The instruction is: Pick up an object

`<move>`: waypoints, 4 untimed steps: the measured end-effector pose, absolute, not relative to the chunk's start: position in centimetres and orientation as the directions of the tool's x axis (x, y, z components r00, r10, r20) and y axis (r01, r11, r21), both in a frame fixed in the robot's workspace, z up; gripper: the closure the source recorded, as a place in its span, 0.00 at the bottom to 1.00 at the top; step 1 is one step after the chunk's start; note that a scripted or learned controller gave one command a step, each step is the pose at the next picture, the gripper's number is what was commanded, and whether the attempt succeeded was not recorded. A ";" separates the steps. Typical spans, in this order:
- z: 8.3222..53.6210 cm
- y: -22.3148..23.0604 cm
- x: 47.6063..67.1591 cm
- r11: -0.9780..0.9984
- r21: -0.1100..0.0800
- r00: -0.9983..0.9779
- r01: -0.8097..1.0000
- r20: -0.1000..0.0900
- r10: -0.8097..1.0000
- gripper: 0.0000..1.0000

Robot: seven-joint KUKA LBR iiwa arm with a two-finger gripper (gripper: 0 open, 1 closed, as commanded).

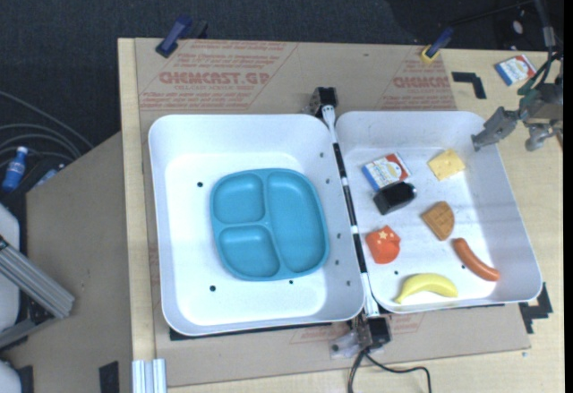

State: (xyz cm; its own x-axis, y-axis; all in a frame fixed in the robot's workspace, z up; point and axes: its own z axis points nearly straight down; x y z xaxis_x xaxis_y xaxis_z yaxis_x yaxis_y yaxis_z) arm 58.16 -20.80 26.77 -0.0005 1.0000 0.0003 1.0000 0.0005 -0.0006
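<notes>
The right bin (pixel 507 203) holds several small items: a white, red and blue carton (pixel 385 171), a black block (pixel 394 196), a pale yellow wedge (pixel 446 165), a brown biscuit-like piece (pixel 439 219), a red toy fruit (pixel 384 243), an orange-red sausage (pixel 474 259) and a yellow banana (pixel 427 286). My gripper (pixel 512 131) hangs over the bin's far right corner, past its rim. Its two grey fingers stand apart, open, with nothing between them. It is right of the yellow wedge and touches no item.
The left bin (pixel 179 149) holds a blue divided plate (pixel 269 223). Both bins rest on a cardboard-topped bench (pixel 224 78). A black clamp (pixel 324 100) sits at the far end of the seam between the bins. Cables lie off the bench at the left.
</notes>
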 end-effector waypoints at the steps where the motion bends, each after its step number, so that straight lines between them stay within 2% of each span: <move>1: 8.4 -16.1 60.4 0.001 -0.001 -0.001 1.000 0.001 1.000 0.00; 2: 8.5 -10.4 65.9 0.002 0.001 -0.002 1.000 0.001 1.000 0.00; 3: 8.4 -9.7 58.5 0.000 -0.003 0.000 1.000 0.001 1.000 0.00; 4: 9.4 -9.7 58.5 -0.001 -0.001 0.001 1.000 0.001 1.000 1.00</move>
